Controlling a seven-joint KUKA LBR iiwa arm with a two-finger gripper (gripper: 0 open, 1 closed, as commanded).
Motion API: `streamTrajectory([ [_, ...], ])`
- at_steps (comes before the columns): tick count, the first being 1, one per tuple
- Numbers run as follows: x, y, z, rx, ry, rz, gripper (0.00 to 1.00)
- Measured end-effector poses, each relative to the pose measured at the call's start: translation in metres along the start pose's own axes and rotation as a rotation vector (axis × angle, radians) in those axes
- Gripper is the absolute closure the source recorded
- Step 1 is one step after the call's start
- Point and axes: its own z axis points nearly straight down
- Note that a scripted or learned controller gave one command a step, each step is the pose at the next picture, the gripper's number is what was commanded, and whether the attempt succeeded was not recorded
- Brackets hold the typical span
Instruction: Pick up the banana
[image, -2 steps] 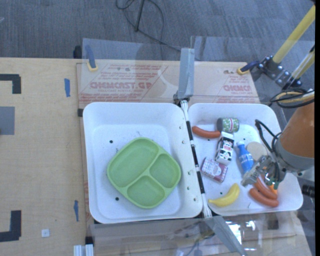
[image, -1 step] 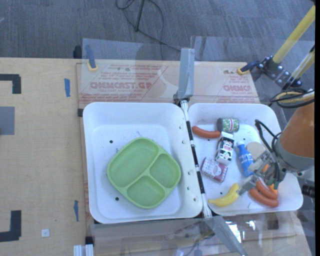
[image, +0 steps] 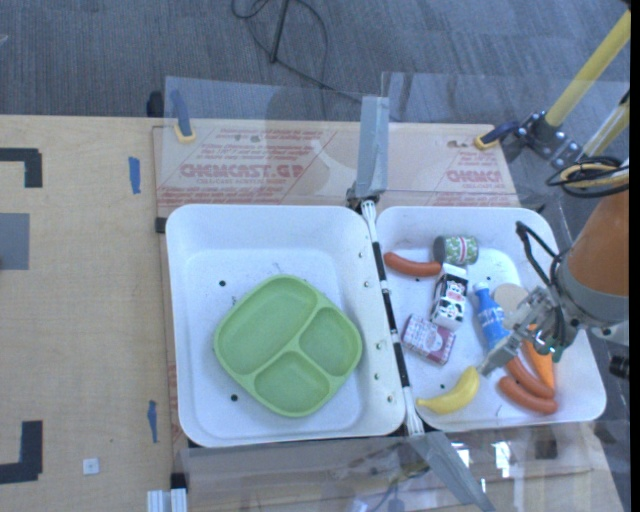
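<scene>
1. Hovering over the right bin (image: 590, 400) near its right wall, the gripper (image: 515, 345) is sitting above the carrot (image: 541, 366) and a sausage (image: 525, 394); whether it is clenched or released cannot be told.
2. The banana (image: 452, 393) is lying at the right bin's front edge, near the front-left corner, apart from the gripper.
3. A pink packet (image: 429, 340), small carton (image: 450, 300) and blue tube (image: 489, 318) are crowding the bin's middle.
4. A second sausage (image: 411, 265) and a can (image: 456, 249) are lying toward the back wall.
5. A green divided plate (image: 288, 346) is resting in the left bin (image: 200, 240).
</scene>
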Motion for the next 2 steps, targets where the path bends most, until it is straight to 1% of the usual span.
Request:
streamTrajectory([
  [1, 0.0462, 0.0356, 0.0600, 0.000, 0.002, -0.022, 0.00],
  [2, 0.0453, 0.0360, 0.0501, -0.002, -0.001, -0.019, 1.00],
])
